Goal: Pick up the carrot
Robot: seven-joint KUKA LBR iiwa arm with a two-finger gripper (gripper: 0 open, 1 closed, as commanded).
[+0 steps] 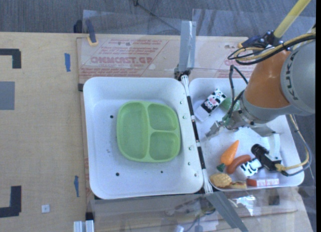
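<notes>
While the carrot [230, 151] lies free on the floor of the right bin [296, 178], in the lower right of the frame, the tool [216, 128] hangs just above and left of it, its fingers apart and clamped on nothing. This reads as the approach step: the grasp is not yet made. The carrot slants with its green top at the lower left and touches a red sausage [238, 162] on its lower side; a bun [221, 180] sits below, a toy cow [213, 100] near the bin's top. Next the tool would need to shift down and right in the frame, turn its fingers across the carrot's narrow width, then descend and close without catching the sausage. The green plate [148, 131] sits in the left bin [95, 140]
</notes>
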